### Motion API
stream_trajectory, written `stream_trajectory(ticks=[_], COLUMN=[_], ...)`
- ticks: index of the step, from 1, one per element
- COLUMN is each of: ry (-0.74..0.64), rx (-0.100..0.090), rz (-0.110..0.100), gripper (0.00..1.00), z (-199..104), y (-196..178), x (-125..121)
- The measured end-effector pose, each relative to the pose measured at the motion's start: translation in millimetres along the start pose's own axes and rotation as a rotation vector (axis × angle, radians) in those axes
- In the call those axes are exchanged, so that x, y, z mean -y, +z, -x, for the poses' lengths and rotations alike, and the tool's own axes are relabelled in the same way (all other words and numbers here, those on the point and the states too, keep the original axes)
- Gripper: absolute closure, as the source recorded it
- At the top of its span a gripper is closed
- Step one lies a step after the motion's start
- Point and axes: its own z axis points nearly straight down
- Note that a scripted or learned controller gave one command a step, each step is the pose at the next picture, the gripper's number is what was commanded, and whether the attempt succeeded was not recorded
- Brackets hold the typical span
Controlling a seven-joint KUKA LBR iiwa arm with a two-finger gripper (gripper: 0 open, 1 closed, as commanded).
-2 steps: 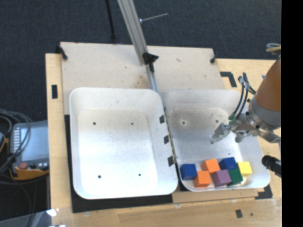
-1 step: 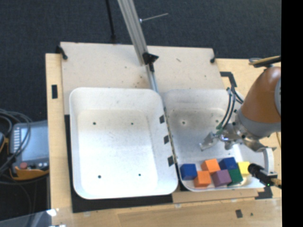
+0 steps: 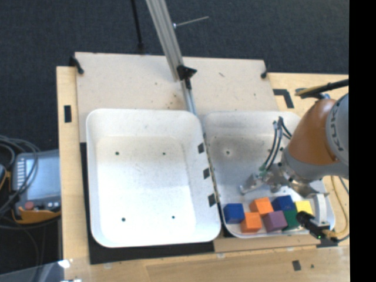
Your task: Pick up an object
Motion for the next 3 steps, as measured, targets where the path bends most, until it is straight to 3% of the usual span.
stream_trajectory(ticks=[1, 3], ry=[0.008, -0.006], rx=[0.000, -0.001], rz=[0.007, 0.005], gripper=[1.00, 1.00], z=[0.5, -6.5], y=[-13.3, -109.6], x=[-1.8, -7.2])
